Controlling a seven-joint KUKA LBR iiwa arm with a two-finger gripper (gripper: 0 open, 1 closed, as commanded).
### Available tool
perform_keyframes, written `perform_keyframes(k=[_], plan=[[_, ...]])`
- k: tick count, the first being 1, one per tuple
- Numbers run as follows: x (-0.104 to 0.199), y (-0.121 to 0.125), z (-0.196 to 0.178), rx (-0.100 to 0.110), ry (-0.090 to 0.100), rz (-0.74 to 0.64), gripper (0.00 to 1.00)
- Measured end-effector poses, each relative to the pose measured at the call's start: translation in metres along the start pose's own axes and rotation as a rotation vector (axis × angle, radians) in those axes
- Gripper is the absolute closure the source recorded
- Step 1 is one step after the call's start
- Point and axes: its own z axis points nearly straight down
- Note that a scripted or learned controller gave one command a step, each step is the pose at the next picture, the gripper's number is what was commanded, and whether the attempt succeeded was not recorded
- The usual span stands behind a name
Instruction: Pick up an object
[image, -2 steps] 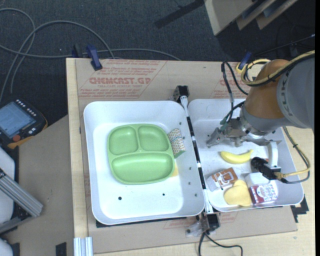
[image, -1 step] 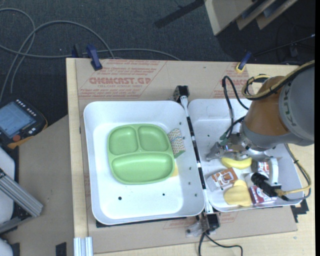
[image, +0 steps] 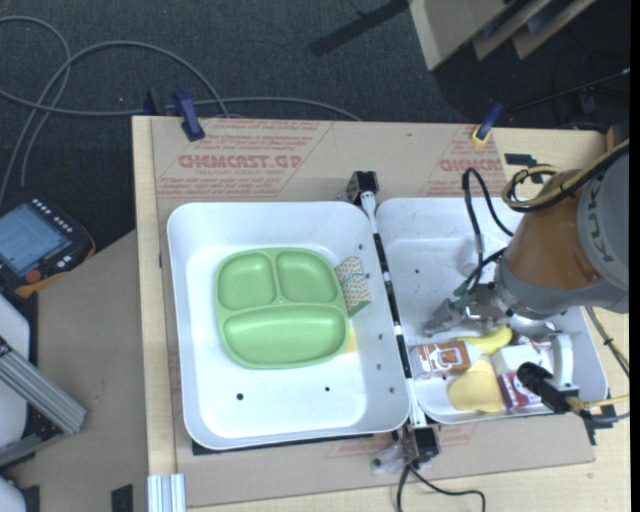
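My gripper (image: 447, 318) reaches down into the right bin (image: 425, 230) from the right, under the grey and orange wrist (image: 560, 250). It hangs just above a brown and white packet (image: 442, 357) and beside a small yellow banana-like item (image: 491, 342). Close to the bin's front wall lie a pale yellow lump (image: 476, 390) and a red and white packet (image: 520, 388). Nothing can be made out in the gripper's grasp.
The left bin (image: 200, 400) holds a green divided plate (image: 280, 306) with a small patterned item (image: 352, 282) at its right edge. Black cables (image: 478, 215) loop over the right bin's far side. A handheld controller (image: 35, 245) lies off the bench at the left.
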Motion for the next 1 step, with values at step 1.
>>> perform_keyframes(k=[1], plan=[[-0.0701,0.0211,-0.0495,-0.003,-0.002,0.000,0.00]])
